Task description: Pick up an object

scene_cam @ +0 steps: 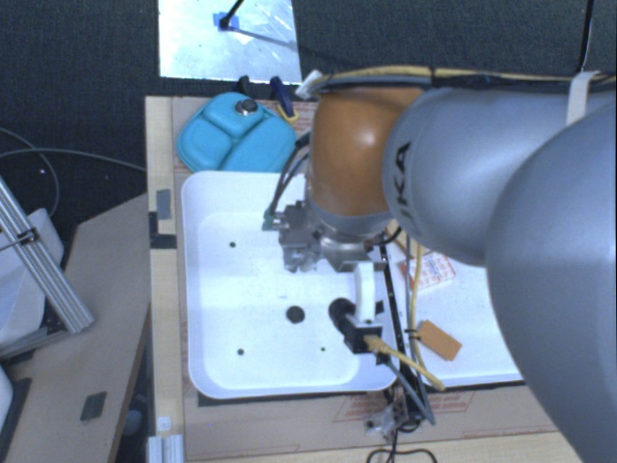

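My gripper (301, 251) hangs over the middle of the left white bin (217, 287), under the orange band of the arm. The wrist hides most of it. A small black round thing (295, 314) lies on the floor of this bin, just in front of and below the gripper, apart from it. In the right bin (482, 355) lie a white card with red print (436, 270) and a small orange-brown block (439, 340), both partly covered by the arm.
A blue lidded container (236, 135) sits behind the left bin at its far edge. A shiny silver sheet (227, 25) lies beyond it. The bulky grey arm (511, 181) covers most of the right bin. A metal frame (39, 268) stands at the left.
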